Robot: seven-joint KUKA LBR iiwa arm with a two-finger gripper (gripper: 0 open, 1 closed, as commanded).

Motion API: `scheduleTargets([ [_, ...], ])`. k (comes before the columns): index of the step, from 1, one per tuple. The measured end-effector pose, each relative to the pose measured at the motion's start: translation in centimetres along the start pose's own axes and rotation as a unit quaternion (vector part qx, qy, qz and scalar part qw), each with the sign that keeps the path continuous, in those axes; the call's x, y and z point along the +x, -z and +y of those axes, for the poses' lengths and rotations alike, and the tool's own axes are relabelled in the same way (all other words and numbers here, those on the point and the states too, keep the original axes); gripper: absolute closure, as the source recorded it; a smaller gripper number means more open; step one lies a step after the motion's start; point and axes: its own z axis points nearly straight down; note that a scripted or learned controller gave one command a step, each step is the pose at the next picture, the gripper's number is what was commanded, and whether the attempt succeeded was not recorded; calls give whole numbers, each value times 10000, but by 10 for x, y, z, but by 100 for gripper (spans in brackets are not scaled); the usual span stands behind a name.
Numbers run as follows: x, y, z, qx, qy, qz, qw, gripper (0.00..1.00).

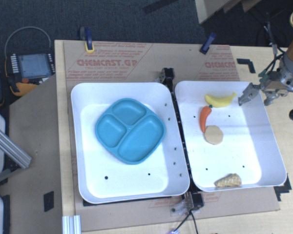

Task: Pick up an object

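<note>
A: Camera view: gripper [258, 96] hovers at the right bin's [263, 145] far right corner, jaws spread, empty.

B: And the objects?

A: Yellow banana [220, 100] just left of it; orange carrot [205, 118] touches the banana. Closing there risks catching the bin's wall, or nudging both.

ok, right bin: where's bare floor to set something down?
Right bin: bare floor between the round cookie and the bread piece, and along the right wall. The far end is crowded: banana, carrot, cookie close together, tool at the far right corner.
</note>
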Motion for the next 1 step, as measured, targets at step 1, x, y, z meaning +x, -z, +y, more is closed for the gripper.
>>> scheduleTargets([
  [1,1,10,3,-76,20,-21,10000,0],
])
